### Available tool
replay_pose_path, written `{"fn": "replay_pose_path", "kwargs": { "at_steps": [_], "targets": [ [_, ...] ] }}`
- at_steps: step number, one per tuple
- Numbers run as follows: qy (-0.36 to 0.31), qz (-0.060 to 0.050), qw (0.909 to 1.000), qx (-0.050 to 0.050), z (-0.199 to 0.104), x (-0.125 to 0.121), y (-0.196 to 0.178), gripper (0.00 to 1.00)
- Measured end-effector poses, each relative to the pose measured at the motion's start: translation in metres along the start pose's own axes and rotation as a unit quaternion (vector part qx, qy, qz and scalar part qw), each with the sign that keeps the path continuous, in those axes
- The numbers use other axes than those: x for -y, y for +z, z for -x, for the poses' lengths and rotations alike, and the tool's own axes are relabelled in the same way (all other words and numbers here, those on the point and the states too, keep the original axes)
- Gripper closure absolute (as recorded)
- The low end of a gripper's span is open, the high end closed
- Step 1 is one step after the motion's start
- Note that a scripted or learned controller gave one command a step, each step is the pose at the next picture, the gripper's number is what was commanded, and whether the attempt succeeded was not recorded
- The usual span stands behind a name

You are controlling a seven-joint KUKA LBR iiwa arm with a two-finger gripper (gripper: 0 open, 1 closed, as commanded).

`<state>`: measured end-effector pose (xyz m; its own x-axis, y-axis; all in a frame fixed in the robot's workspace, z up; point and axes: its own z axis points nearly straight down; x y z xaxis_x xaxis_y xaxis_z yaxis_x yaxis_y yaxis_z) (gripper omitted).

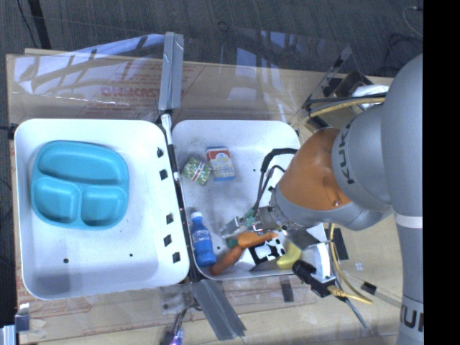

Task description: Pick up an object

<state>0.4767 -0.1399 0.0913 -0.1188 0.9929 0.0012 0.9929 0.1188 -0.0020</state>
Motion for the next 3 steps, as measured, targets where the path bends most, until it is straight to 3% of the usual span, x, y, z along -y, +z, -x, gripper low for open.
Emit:
{"fn": "replay_pose_path", "kwargs": {
  "at_steps": [2,3],
  "targets": [
    [0.023,0.000,0.9997,0.002,0.013,-0.160,-0.002,0.00],
    [0.018,-0.002,0.9998,0.000,0.009,-0.161,-0.011,1.00]
  ]
}}
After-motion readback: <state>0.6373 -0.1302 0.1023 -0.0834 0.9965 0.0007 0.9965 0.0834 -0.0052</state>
